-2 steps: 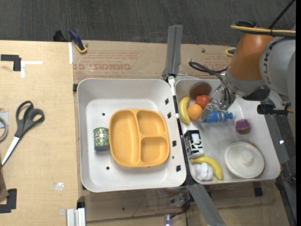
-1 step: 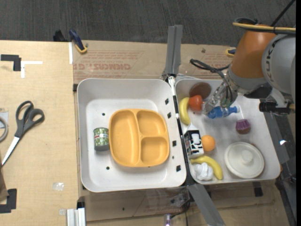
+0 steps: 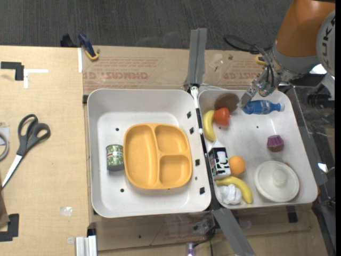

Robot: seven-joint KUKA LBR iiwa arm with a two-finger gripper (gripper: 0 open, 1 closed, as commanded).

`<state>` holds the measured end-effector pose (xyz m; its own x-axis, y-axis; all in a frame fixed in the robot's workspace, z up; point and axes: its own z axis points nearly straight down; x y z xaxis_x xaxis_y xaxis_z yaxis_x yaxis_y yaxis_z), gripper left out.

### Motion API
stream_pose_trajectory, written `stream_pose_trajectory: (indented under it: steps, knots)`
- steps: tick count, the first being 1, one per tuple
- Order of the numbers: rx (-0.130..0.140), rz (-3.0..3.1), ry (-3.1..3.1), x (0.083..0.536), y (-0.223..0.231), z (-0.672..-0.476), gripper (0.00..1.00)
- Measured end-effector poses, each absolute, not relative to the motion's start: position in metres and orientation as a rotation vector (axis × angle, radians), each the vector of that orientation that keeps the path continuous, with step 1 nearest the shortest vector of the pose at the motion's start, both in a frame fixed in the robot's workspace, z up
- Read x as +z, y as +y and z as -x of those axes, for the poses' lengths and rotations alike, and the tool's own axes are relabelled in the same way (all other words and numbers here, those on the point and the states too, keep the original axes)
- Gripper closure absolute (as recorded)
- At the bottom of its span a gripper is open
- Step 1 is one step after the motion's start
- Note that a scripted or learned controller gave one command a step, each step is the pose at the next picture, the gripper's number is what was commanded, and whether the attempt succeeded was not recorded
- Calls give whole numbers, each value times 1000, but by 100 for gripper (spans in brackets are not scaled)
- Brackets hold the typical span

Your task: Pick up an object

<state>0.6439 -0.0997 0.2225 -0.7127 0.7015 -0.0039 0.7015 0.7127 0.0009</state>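
Blue bottle (image 3: 261, 107) lies on its side at the right bin's (image 3: 298, 143) 12 o'clock end, long axis 9-to-3. I see the gripper (image 3: 258, 92) touching its 11 o'clock side; finger state: cannot tell.

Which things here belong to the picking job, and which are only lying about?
Job:
gripper
blue bottle
tomato
orange
two bananas
purple cup
white bowl
right bin

Lying about:
scissors
yellow divided plate
small can
left bin
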Motion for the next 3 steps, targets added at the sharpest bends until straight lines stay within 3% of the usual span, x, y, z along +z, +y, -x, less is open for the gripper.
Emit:
stream_pose_trajectory:
  steps: [1, 2, 3]
  knots:
    - [-1, -1190, 2906, 256, -30, -542, 100]
    - [-1, -1191, 2907, 255, -30, -542, 0]
    - [-1, -1023, 2971, 206, -80, -478, 0]
